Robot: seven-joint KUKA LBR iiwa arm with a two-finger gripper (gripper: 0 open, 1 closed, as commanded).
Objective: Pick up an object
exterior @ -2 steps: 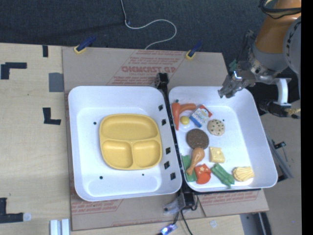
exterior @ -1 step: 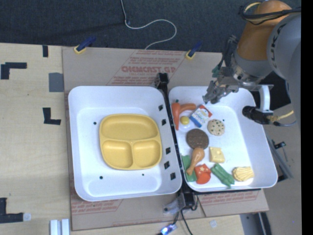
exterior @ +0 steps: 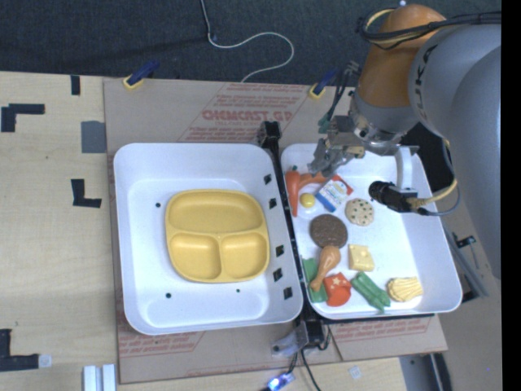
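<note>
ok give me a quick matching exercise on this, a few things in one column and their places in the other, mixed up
Things:
1. yellow tray
2. cookie
3. carrot
4. gripper

Places:
A. far left corner of the right bin
B. middle of the left bin
C. above the far end of the right bin
D. right bin, right of the brown patty

Pairs: 1-B, 2-D, 3-A, 4-C

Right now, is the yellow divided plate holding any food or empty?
Empty: the yellow plate in the left bin shows three bare compartments.
</note>
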